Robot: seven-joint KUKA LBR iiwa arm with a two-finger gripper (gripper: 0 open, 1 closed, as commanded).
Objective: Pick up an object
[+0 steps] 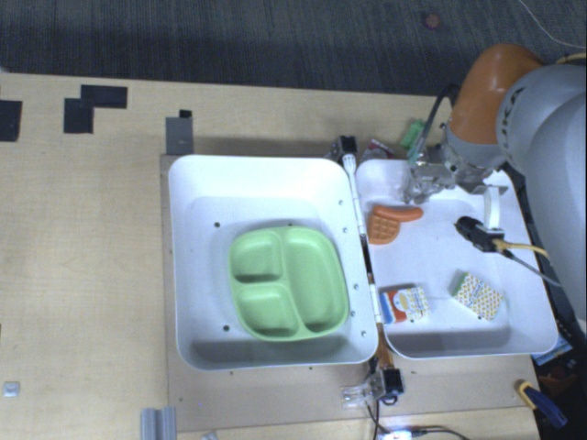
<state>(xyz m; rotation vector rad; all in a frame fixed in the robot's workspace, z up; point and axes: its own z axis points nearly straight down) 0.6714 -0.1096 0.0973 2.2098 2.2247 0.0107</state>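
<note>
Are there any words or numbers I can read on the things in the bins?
No text can be read.
Small box: red, white and blue print, too blurred to read.
Patterned packet: dotted pattern, no legible words.
Green tray: no marks.
Orange thing: no marks.
</note>
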